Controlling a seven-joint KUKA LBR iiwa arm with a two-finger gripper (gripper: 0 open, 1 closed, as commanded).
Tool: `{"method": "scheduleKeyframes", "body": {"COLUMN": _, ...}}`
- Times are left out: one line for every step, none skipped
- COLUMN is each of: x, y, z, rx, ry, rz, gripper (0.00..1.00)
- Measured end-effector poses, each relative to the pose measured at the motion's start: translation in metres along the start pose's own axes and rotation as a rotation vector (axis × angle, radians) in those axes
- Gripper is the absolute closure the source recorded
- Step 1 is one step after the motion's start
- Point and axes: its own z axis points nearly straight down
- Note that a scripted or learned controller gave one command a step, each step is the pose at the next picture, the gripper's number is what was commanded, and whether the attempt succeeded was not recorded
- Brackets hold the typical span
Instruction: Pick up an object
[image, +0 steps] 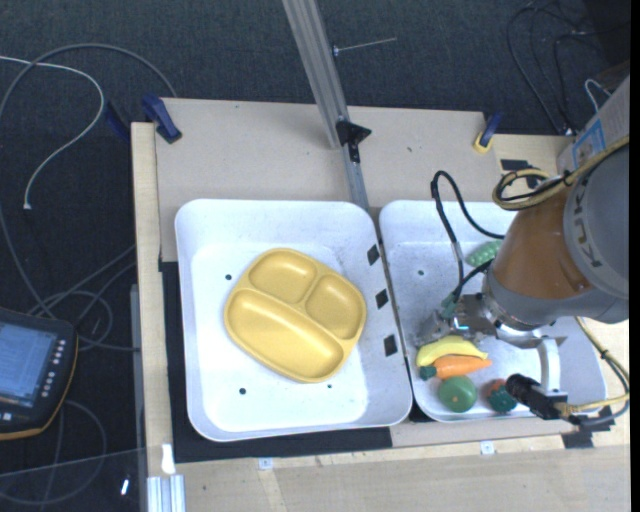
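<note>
We see the hand (447, 325) low in the right bin (420, 260), just above a toy banana (450, 351); we cannot tell its state. Beneath the banana lie a toy carrot (462, 366) and a green ball (459, 395). A yellow divided plate (295, 313) sits in the left bin (200, 300) on the desk (250, 150).

A tan wooden bench (260, 150) stands on dark carpet (60, 200) strewn with cables (60, 80)
</note>
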Motion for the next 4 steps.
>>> {"method": "scheduleKeyframes", "body": {"x": 0.0, "y": 0.001, "z": -0.012, "rx": -0.005, "ry": 0.0, "rz": 0.0, "gripper": 1.0}}
{"method": "scheduleKeyframes", "body": {"x": 0.01, "y": -0.002, "z": -0.067, "rx": -0.011, "ry": -0.003, "rz": -0.003, "gripper": 1.0}}
{"method": "scheduleKeyframes", "body": {"x": 0.011, "y": -0.01, "z": -0.116, "rx": -0.011, "ry": -0.003, "rz": -0.001, "gripper": 1.0}}
{"method": "scheduleKeyframes", "body": {"x": 0.012, "y": -0.009, "z": -0.17, "rx": -0.013, "ry": -0.004, "rz": -0.002, "gripper": 1.0}}
